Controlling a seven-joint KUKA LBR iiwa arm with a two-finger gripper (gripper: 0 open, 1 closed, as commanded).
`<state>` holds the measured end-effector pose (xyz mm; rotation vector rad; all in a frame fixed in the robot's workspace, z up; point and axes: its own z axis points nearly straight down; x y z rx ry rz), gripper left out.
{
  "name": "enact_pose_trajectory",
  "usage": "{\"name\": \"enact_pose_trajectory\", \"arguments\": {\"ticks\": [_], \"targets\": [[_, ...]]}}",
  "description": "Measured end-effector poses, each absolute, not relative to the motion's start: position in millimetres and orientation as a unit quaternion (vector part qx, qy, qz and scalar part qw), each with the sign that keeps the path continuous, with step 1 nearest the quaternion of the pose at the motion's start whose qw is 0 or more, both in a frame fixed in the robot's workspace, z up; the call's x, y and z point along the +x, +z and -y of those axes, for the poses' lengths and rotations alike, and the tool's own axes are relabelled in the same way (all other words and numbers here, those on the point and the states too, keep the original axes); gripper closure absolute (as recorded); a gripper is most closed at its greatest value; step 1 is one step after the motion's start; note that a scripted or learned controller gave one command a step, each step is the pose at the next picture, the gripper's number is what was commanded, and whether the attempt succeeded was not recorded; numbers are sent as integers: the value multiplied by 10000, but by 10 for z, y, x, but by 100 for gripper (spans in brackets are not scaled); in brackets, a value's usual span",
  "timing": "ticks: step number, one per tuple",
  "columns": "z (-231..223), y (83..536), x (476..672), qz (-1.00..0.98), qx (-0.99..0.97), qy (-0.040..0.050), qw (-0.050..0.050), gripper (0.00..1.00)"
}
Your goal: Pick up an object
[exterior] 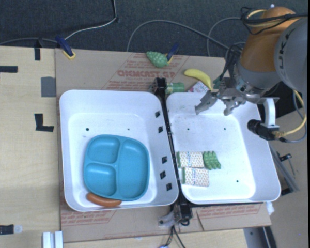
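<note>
Orange sausage (104,200) slim, curved; blue plate (116,167) adjacent.

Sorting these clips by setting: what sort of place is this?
Probably a robotics lab bench for grasping trials: a grey arm's two-finger gripper above two shallow white plastic bins holding toy items, on cardboard with trailing black cables.

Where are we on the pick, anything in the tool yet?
Done: nothing lifted. The arm has reached over the right bin, and its tool sits open near the bin's far edge with nothing between the fingers. In hand: nothing. Left: the whole grasp. The two patterned packets and the green toy lie on the bin floor nearer the camera, apart from the tool.
</note>
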<state>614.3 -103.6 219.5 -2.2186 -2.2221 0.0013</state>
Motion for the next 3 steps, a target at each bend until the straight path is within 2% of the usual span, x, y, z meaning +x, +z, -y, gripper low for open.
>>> {"name": "enact_pose_trajectory", "arguments": {"ticks": [1,2,3], "targets": [[1176,1709,5747,7071,-7071,10,10,0],[1268,899,5274,7076,-7066,-29,-19,0],[1293,1018,5294,7068,-7074,-38,-72,100]]}}
